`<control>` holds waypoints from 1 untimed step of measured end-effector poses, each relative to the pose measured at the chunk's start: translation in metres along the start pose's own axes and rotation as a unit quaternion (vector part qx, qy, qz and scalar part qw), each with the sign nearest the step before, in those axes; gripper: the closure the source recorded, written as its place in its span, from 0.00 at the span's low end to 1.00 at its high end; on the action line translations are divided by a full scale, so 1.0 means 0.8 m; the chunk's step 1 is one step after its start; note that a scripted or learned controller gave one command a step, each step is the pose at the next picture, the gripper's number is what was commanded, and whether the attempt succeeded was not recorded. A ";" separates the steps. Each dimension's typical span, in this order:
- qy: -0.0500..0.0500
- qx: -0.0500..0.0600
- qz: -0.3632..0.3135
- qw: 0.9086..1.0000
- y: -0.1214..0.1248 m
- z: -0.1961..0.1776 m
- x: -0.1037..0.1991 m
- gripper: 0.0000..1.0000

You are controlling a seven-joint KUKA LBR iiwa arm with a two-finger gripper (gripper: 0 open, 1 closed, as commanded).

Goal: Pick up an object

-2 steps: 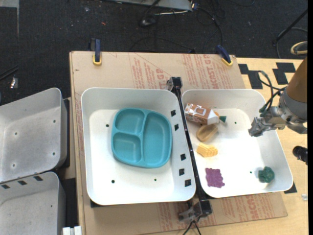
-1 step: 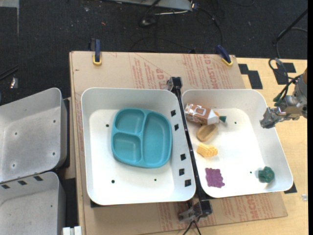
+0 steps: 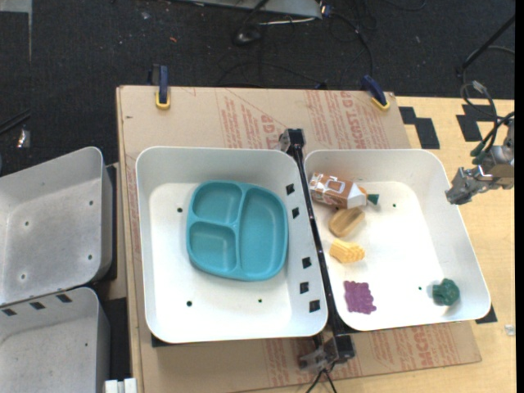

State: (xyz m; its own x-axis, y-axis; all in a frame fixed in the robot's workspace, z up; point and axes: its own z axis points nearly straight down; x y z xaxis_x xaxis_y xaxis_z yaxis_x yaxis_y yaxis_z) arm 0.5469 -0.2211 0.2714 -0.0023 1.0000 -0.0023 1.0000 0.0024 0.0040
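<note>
White plastic makes up both bins, and they sit touching along a middle divider on a cardboard sheet [image 3: 246,113] clamped to the bench. Picking well starts with choosing a target that stands apart from its neighbours: in my judgement the green lump [image 3: 445,291] in the near right corner of the right bin [image 3: 426,166], or the purple piece [image 3: 359,296] lying alone on the bin floor, gives the cleanest approach. The arm should come straight down over the chosen item, centred on it, and stay off the sloped wall.

The left bin [image 3: 155,219] holds one large thing, a teal divided plate [image 3: 237,229] with three compartments, all bare. The right bin holds the smaller items: a brown and white carton [image 3: 336,191] near the divider, with a small dark green bit [image 3: 373,198] just beside its right end; a tan rounded piece [image 3: 346,221] just below the carton; a yellow ridged piece [image 3: 346,252] below that; then the purple piece and the green lump.

The gripper [image 3: 468,184] hovers at the right bin's outer rim, well apart from every item. It carries nothing, and whether it is released or clenched I cannot tell.
</note>
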 end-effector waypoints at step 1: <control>0.001 0.002 -0.002 1.000 0.004 0.001 0.076 1.00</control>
State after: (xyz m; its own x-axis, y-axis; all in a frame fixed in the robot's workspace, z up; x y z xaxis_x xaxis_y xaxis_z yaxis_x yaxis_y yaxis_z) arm 0.5502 -0.1604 0.2705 -0.0062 1.0000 0.0005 1.0000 0.0062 -0.0003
